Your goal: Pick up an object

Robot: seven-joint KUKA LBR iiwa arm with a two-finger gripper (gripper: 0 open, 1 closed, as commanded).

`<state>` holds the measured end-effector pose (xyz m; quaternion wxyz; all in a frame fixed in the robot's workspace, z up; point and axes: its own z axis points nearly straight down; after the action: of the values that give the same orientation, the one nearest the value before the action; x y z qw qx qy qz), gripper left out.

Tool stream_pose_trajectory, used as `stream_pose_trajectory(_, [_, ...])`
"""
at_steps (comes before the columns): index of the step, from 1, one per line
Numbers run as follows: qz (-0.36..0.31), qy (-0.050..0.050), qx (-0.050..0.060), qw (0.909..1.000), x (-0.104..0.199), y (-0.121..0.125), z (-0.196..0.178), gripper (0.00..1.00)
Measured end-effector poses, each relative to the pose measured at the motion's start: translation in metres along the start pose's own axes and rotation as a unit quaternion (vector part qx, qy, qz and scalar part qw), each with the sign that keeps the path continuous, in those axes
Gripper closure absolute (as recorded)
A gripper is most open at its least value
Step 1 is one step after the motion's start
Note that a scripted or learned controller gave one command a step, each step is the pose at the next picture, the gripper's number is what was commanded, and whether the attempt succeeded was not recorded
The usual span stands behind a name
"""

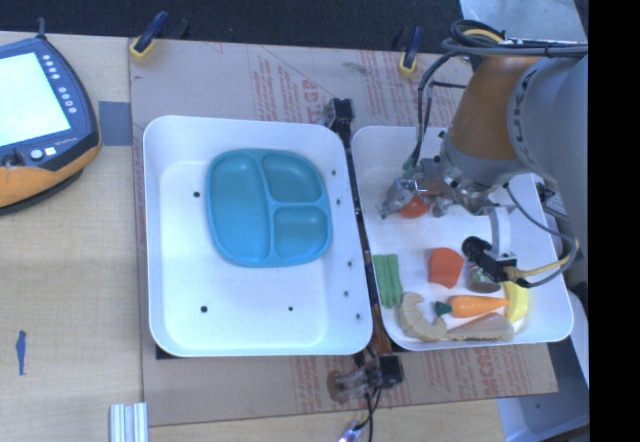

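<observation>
Your gripper sits low in the right bin, in the upper left part of it, just right of the wall shared by the two bins. From this slant you cannot tell whether it is spread or pressed together. A small red thing shows directly under its tip, touching it or nearly so. You cannot tell whether it is gripped or just lying there. The arm runs up and to the right from there, its orange band towards the upper right of the frame.

Lower in the same bin you have an orange-red block near the middle and a green piece along the left wall. A carrot lies near the bottom edge with a yellow banana just right of it. A tan curved piece lies at the lower left corner.

The left bin holds a blue divided plate, lying flat in its upper half. Both bins rest on a cardboard sheet. A screen unit with an orange rim lies on the bench at the upper left of the frame.
</observation>
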<state>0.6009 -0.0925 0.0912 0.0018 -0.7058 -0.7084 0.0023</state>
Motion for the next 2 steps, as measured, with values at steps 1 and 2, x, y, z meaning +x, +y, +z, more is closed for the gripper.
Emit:
stream_pose_trajectory(1, [0.0,0.0,0.001,1.0,-0.001,0.0,-0.011,1.0])
stream_pose_trajectory(2, [0.0,0.001,-0.001,1.0,0.023,-0.04,-0.101,1.0])
